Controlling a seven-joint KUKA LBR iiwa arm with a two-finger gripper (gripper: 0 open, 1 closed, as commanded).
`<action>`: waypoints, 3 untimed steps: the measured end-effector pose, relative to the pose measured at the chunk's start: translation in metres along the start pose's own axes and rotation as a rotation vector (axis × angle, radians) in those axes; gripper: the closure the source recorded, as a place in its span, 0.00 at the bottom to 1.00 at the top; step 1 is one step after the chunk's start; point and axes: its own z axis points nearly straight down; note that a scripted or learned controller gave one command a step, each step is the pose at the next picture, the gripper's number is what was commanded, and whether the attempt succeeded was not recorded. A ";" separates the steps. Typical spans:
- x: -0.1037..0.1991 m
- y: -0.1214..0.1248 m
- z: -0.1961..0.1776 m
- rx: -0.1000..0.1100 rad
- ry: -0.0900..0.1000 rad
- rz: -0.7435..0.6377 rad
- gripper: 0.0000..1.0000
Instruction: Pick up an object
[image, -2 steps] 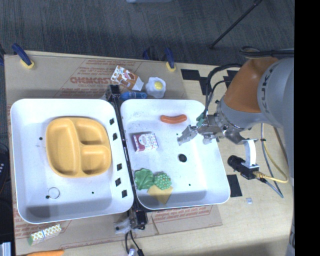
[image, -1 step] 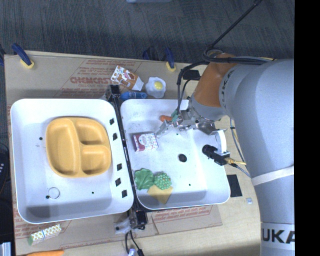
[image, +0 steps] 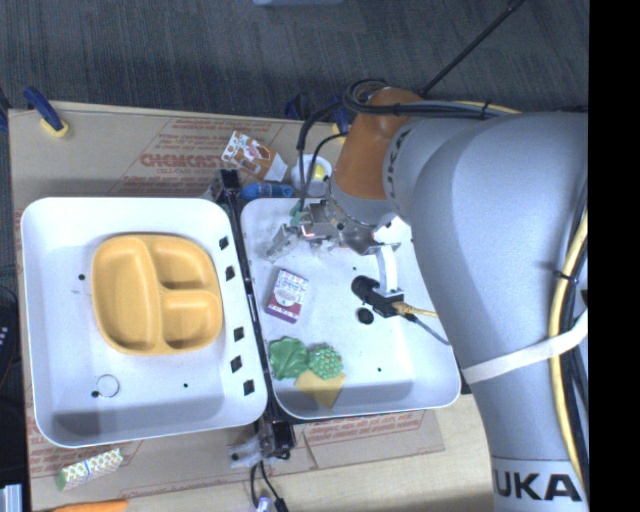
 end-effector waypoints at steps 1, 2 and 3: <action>-0.002 -0.054 0.001 0.002 0.000 -0.146 0.00; -0.002 -0.054 -0.010 0.004 0.000 -0.151 1.00; -0.002 -0.054 -0.010 0.004 0.000 -0.151 0.00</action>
